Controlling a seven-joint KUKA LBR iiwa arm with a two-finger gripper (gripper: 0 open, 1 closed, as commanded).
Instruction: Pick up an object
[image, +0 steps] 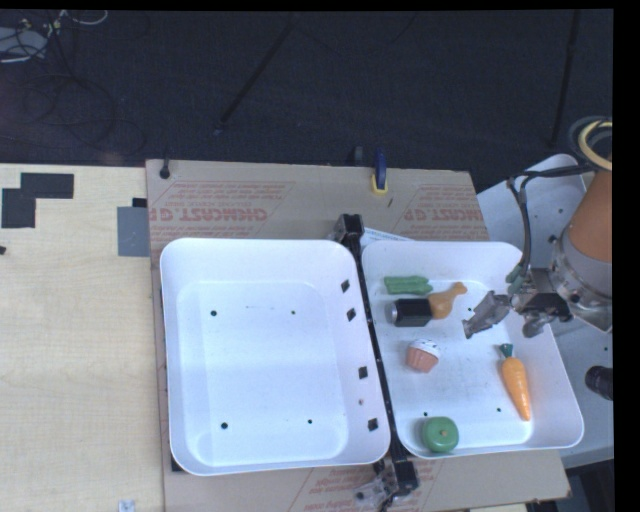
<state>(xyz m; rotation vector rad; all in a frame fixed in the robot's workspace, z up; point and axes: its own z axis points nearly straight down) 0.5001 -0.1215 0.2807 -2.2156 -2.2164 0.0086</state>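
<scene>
Right white plastic bin (560, 425), near to far: round green lid-like disc (439, 433), orange plastic carrot (516, 387), pink-and-white cupcake toy (424, 355), black cylinder (411, 312), flat green piece (407, 285). Grey two-finger gripper (508, 316) hovers above carrot, fingers apparently spread, gripping nothing.

— Where do I find things relative to my gripper (507, 312)?

— It sits over the right bin (560, 425), near that bin's right side. The carrot (516, 387) lies just below it in view, toward the bin's near right corner.

— And to its left?

— I see the duck-shaped toy (447, 298) close by on the left, touching the cylinder (411, 312) beyond it. The flat pod-like piece (407, 285) lies just behind the cylinder. The cupcake (424, 355) sits left and nearer, and the round disc (439, 433) lies at the bin's near edge.

— The other bin?

— The left bin (190, 350) sits well to the left, side by side with the right bin.
</scene>
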